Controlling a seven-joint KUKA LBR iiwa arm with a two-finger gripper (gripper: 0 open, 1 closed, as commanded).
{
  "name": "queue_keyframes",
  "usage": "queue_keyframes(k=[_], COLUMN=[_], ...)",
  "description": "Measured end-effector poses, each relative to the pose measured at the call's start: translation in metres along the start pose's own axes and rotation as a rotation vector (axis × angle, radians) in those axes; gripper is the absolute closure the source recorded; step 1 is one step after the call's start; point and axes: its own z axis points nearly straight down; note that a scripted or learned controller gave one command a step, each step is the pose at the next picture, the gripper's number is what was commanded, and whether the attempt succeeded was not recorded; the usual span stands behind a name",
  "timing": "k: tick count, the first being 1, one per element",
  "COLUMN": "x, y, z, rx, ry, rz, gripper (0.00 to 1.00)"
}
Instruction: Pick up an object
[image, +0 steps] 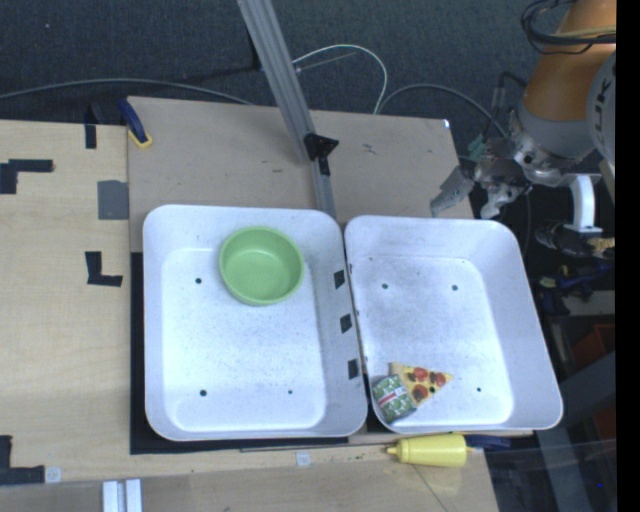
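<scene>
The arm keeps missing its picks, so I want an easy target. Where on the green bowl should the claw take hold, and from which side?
Grip the green bowl by its rim, coming straight down from above. It sits upright and open in the left bin, so one finger can probably go inside and one outside. The rim toward the bin's middle looks best, away from the wall.

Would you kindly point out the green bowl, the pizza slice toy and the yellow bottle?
green bowl (261, 265): camera view, inside bottom of the bowl.
pizza slice toy (424, 380): camera view, its topped face.
yellow bottle (437, 451): camera view, middle of its body.
</scene>
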Motion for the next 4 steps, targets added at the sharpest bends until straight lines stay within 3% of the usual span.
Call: queue_keyframes(k=[1,3,4], x=[0.0,0.008,0.008], y=[0.0,0.004,0.003], z=[0.0,0.094,0.159], rx=[0.0,0.004,0.007], ry=[0.0,0.0,0.0], rz=[0.0,0.0,0.001], gripper=[0.0,0.0,0.0])
